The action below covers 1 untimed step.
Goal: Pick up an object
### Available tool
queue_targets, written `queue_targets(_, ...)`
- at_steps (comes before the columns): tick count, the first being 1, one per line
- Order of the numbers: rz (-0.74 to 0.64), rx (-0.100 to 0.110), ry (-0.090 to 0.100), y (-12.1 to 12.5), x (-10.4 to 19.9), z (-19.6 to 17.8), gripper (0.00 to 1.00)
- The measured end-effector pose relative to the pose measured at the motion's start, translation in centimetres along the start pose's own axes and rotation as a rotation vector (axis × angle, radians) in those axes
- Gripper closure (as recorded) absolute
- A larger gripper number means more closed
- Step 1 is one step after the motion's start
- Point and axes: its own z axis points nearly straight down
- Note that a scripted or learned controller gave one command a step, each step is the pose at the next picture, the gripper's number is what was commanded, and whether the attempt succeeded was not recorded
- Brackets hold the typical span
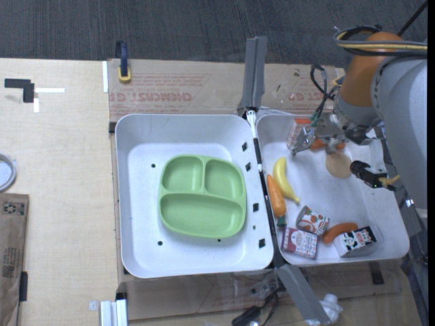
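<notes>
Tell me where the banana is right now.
The banana lies in the right bin, near its left wall, just right of the carrot and above the small cartons.

Floor: you see dark grey carpet [170, 15] along the top
Counter: your pale wooden counter [54, 155] spreads left, a cardboard sheet [183, 87] lying behind the bins
Light: even, soft

The end effector [307, 140] was too small and blurred to tell how its fingers stood; the arm [401, 100] ran off the right edge and hid the right bin's [380, 250] far corner, while a round metal thing [5, 174] was cut by the left edge
</notes>
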Motion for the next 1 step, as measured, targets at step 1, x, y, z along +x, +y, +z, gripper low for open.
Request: queue_targets(1,0.243,-0.002,0.0,-0.32,-6.24,-5.51,0.0)
